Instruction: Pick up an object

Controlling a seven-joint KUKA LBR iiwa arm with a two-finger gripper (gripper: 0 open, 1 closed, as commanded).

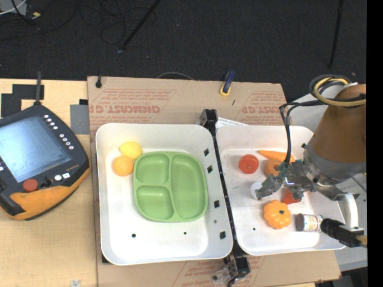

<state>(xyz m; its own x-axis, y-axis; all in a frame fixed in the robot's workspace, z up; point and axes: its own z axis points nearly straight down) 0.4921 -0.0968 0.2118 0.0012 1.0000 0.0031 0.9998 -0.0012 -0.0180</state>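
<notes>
Two shallow white bins sat side by side on the bench, the left bin [114, 232] and the right bin [251, 232] touching along their inner walls. In the left bin, a green three-compartment plastic tray [170, 186] lay near the middle, with a yellow lemon-shaped toy [130, 149] and an orange round toy fruit [122, 166] just beside its left edge, toward the far left corner. In the right bin, a red tomato toy [249, 164] lay near the far wall, an orange carrot toy [273, 155] just right of it. An orange pumpkin toy [277, 214] sat toward the near wall, a small labelled bottle [309, 223] beside it by the near right corner. Left of both bins, a grey and orange handheld control pendant [37, 157] rested on the bench.
</notes>
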